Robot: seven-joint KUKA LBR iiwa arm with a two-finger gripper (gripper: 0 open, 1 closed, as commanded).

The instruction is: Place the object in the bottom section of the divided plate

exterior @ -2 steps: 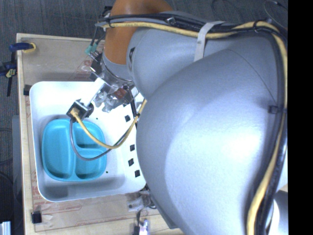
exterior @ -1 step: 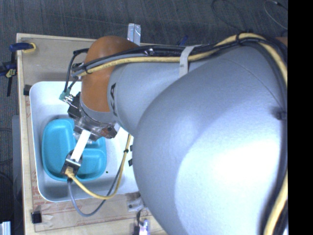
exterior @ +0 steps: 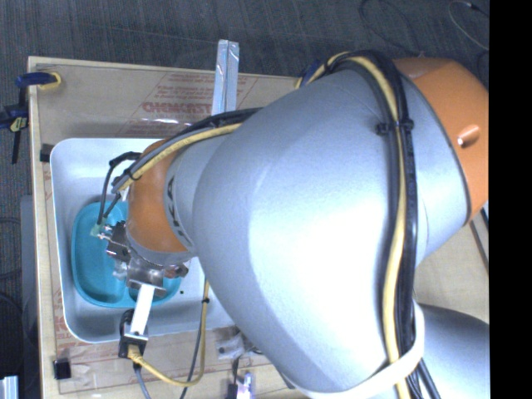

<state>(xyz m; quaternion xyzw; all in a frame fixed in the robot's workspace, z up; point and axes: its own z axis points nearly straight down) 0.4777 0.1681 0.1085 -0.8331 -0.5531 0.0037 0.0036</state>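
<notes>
Grey arm (exterior: 332, 223) over blue plate (exterior: 87, 256)

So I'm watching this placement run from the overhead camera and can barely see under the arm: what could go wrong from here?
The arm hides most of the blue divided plate, so the bottom section may be misjudged. The wrist sits low over the plate in the left bin and could nudge it. Loose cables near the bin's front edge might snag.
</notes>
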